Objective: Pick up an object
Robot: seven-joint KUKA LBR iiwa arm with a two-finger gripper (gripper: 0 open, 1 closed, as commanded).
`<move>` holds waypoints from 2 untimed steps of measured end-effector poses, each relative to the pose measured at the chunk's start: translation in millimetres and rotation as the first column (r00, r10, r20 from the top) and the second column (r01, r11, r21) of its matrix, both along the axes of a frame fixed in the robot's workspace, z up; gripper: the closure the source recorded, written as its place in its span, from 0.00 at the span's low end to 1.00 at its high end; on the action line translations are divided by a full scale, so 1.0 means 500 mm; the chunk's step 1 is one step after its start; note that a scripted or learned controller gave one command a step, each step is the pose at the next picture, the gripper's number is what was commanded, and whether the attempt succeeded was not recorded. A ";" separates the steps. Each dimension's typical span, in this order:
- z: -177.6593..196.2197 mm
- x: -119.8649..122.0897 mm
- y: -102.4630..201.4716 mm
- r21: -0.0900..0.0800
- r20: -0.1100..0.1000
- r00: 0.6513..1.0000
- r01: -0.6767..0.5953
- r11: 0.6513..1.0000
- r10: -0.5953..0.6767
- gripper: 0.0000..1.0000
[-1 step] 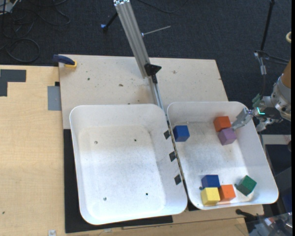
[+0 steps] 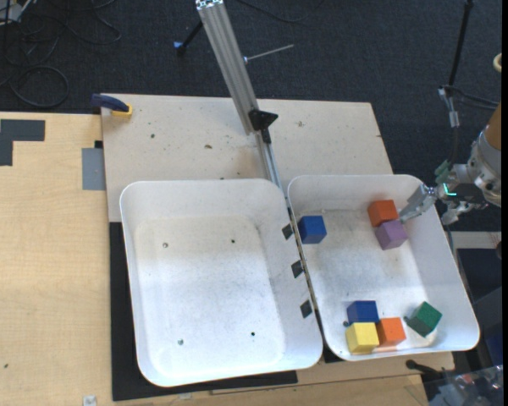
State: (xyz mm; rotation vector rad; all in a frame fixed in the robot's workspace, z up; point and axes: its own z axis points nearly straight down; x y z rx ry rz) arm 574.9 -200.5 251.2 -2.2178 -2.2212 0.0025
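So far, you should treat the pick as not yet made: the gripper (image 2: 416, 201) sits at the upper right rim of the right bin (image 2: 462, 294), and no block shows between its fingers. From this slanted view you cannot tell whether they are spread or pressed together, so check that before you count on any grasp. The fingertip end lies just beside the orange block (image 2: 382, 211) and the purple block (image 2: 391, 234), which touch each other near the bin's upper right; judged by position, one of these two is the likely target. What is left is the whole grasp: close on a block, then lift it clear of the bin floor. Count the stock as follows. Right bin: seven blocks, namely two orange, two blue, one purple, one yellow, one green. The single blue block (image 2: 311, 228) stands by the left wall. A cluster sits at the lower edge: blue (image 2: 363, 312), yellow (image 2: 362, 337) and orange (image 2: 391, 331) touching, with green (image 2: 424, 318) just beside them. Left bin (image 2: 135, 227): no blocks.
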 end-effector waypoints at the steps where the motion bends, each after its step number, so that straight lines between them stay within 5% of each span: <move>1: -0.129 -0.010 0.003 0.002 -0.006 1.000 0.001 1.000 -0.001 0.00; 2: -0.241 0.001 -0.011 0.001 -0.005 1.000 0.002 1.000 -0.002 0.00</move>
